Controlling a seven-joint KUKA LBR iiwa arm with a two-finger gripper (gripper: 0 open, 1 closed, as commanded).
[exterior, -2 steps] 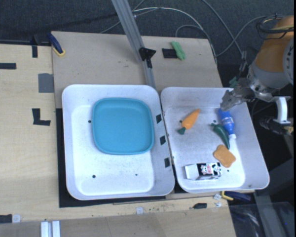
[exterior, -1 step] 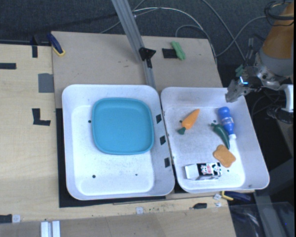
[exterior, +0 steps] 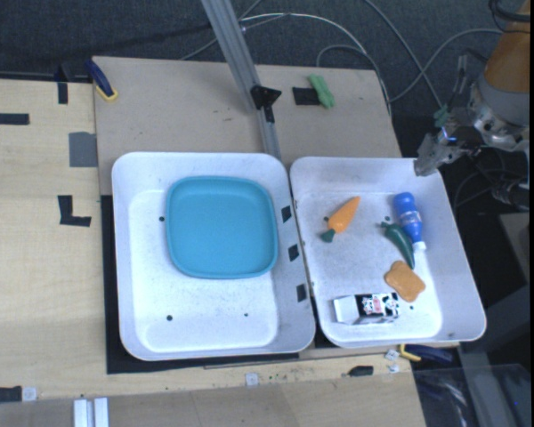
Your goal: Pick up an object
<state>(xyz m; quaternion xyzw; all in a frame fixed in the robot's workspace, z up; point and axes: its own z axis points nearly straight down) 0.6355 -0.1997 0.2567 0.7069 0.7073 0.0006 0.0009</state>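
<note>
A teal plate [exterior: 222, 227] is seen lying flat in the left bin [exterior: 133, 265], well to the left of the carrot [exterior: 343, 215]. The carrot, a small orange toy with a green top, is found in the right bin [exterior: 458, 283], its green end pointed toward the lower left. Below the carrot and to its right, near the bin's front edge, a small black-and-white carton [exterior: 367, 308] is laid on its side. A tan biscuit-like piece [exterior: 405, 281] is placed just above the carton's right end, further right of the carrot. A dark green item [exterior: 399, 241] is set right of the carrot, touching or just beside a blue bottle [exterior: 408, 215] with a white cap. The gripper [exterior: 430, 160] is held above the bin's upper right corner, up and well to the right of the carrot; nothing is seen between its fingers, and whether they are spread or closed cannot be told.
</note>
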